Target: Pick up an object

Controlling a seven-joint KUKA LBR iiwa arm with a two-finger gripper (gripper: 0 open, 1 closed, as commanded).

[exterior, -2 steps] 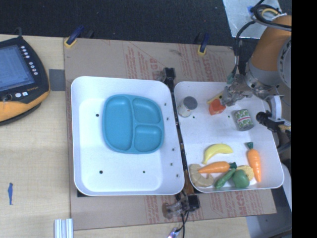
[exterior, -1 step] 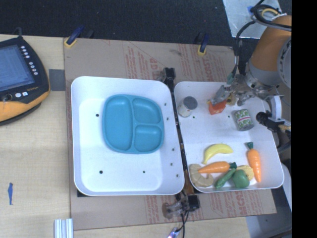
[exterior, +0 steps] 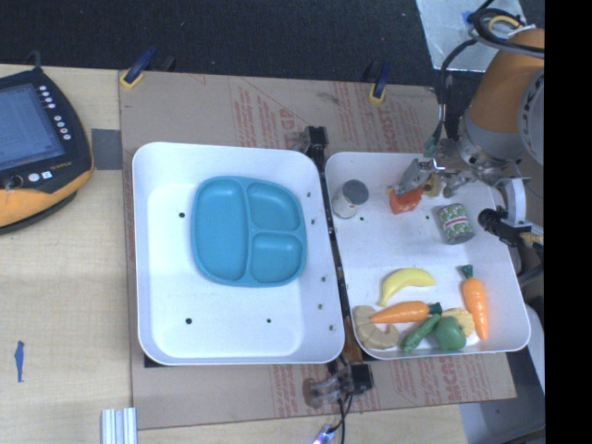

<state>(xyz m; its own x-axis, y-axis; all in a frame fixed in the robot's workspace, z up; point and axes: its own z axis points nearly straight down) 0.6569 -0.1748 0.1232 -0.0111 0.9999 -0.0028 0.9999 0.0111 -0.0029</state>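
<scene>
1. Over the right-hand bin (exterior: 514,276), near its far edge, the pincer (exterior: 413,185) sits low at a small red object (exterior: 404,201). The metal fingers reach the object's top, but whether they are spread or pinched on it cannot be told at this slant.
2. No lift is in evidence: the red object appears to rest on the bin floor, so the pick is judged not yet done.
3. Other candidates lie apart from the pincer in the same bin: a grey cylinder (exterior: 351,195), a green patterned can (exterior: 453,222), a banana (exterior: 405,283), two carrots (exterior: 474,305) (exterior: 403,312), and green vegetables (exterior: 437,331) at the near edge.
4. The left bin (exterior: 157,276) carries a blue divided plate (exterior: 249,231), well apart from the arm.
5. Remaining, in my judgement: confirm the closure on the red object, then raise it clear of the bin.
</scene>
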